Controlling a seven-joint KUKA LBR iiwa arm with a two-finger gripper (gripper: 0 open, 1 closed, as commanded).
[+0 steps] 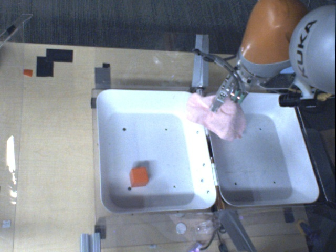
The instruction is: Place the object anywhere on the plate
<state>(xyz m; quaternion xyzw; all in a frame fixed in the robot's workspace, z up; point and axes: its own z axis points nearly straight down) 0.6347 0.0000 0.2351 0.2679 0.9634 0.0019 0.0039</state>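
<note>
A small orange block [139, 177] lies on the floor of the left bin [157, 101], toward its front left. A pale pink plate [223, 122], soft-looking and tilted, hangs over the divider between the two bins, partly above the right bin [273, 193]. My gripper [224, 104] sits on the plate's upper edge, with its fingers closed on the pink rim. The grey arm with its orange band [268, 28] reaches in from the upper right. The block is far from the gripper, down and to the left.
A grey metal bracket [200, 62] stands behind the bins at the divider. Black markers [52, 61] and a small orange square [28, 73] lie on the wooden bench at the far left. Clamps and fittings [210, 227] show below the bins' front edge.
</note>
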